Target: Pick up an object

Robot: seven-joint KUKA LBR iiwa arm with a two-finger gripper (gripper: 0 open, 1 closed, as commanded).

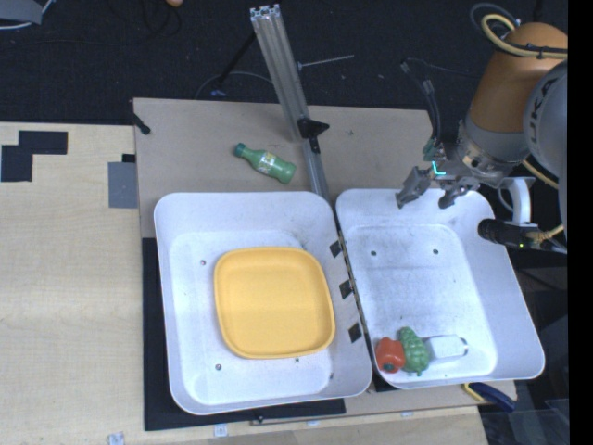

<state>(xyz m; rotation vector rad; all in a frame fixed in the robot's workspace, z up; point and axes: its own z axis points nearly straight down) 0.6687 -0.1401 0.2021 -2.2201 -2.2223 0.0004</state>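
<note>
Camera view shows two shallow white bins side by side on a tan bench (185, 137). The left bin (181, 248) holds one thing: a yellow plate (274, 301), square with rounded corners, smooth and matte, lying flat near the middle of the bin floor. The right bin (500, 286) has a scuffed, grey-speckled floor, and its contents sit together at the near edge: a glossy red rounded object (390, 353), a bumpy green object (415, 351) touching its right side, and a pale white piece (447, 347) just right of the green one. What these three items are exactly is hard to tell.

The gripper (433, 190) hangs over the far rim of the right bin, well apart from the cluster; its two dark fingers are spread apart with nothing between them. The arm's orange band (514, 82) shows above the wrist at the right.

Outside the bins, a small green plastic bottle (265, 162) lies on its side on the bench beyond the left bin. A ribbed aluminium rail (285, 68) rises at a slant between the bins' far corners.
</note>
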